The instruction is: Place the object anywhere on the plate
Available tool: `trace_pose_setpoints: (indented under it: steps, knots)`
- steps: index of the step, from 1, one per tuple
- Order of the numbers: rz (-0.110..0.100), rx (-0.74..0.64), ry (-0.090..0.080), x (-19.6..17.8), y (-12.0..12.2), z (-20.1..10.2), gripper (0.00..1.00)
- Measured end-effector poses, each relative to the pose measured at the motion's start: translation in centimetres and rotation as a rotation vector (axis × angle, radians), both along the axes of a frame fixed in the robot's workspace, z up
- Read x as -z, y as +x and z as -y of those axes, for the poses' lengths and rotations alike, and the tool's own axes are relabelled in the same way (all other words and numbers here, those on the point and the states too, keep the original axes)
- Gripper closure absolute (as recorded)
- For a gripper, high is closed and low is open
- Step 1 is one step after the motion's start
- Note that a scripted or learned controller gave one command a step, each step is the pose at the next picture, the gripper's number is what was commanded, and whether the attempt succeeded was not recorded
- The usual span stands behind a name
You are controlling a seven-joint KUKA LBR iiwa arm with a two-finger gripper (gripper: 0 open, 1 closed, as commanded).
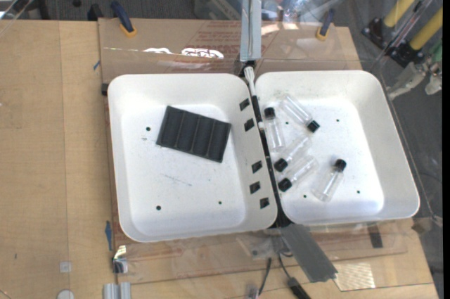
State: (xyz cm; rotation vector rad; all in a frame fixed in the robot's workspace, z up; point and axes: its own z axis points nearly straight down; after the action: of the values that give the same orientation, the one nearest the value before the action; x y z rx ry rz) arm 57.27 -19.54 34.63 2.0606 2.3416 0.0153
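So far: by our reading, nothing is done yet; the plate (193,134) carries no object.
Plate: we count one, a dark ribbed rectangle lying flat and slightly askew in the left bin (176,192), towards its upper half.
Objects: we count five clear vials (292,110) with black caps, all lying on their sides in the right bin (365,97). The clear bodies overlap, so we hold that count loosely.
Vial layout: four are clustered near the divider between the bins, some touching or crossing; the fifth vial (330,181) lies apart, closer to the bin's middle.
Task's thing: we judge it to be one of these vials, still in the right bin and well apart from the plate.
Gripper: we cannot tell whether it is released, clenched or grasping anything.
Left to do: as we judge it, the whole job: pick one vial, carry it over the divider, and set it on the plate.
Bins: two, side by side and touching.
Best candidate: the lone fifth vial, we think, since nothing crowds it.
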Motion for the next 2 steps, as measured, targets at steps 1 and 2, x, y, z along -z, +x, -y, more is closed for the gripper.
trace_pose_setpoints:
  steps: [1, 2]
  knots:
    - [0.004, -0.001, -0.001, -1.04, 0.1, 0.03, 1.0]
    - [0.004, -0.001, -0.001, -1.04, 0.1, 0.04, 0.0]
